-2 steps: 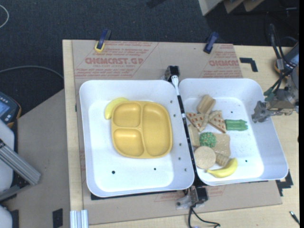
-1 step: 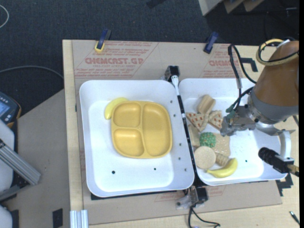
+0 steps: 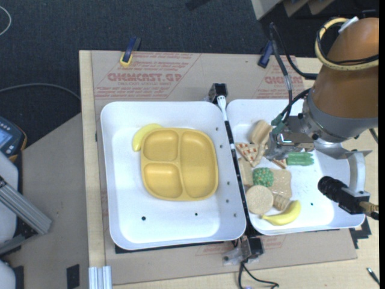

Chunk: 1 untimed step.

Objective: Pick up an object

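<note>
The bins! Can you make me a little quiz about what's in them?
1. True or false: the yellow tray sits in the left bin.
2. Which bin holds the banana? A) left B) right
3. Fill in: the pincer hangs over the ____ bin.

Key:
1. True.
2. B, it lies near the front of the right bin, beside the round cracker.
3. Right.

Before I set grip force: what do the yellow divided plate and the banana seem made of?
Yellow divided plate: probably moulded plastic, matte, uniform colour with soft rounded dividers. Banana: likely plastic toy food, smooth and slightly glossy, though the view leaves this open.
</note>
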### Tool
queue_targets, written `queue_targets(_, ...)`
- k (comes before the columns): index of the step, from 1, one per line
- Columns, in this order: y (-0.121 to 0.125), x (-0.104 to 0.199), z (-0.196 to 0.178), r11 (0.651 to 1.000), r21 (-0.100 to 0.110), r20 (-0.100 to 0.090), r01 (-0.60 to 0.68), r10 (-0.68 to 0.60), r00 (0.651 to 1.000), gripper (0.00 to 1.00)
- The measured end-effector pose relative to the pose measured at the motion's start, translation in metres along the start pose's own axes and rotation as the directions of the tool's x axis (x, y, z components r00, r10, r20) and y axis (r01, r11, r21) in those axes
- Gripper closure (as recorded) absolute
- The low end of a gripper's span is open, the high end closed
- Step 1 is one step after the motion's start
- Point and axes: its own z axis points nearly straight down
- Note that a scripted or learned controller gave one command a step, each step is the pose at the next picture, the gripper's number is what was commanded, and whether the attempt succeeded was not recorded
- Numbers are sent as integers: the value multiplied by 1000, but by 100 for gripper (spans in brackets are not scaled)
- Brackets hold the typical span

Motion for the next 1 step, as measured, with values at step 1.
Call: queue_targets(1,1,59,-74,1000,1,1,-2,2,1000,100)
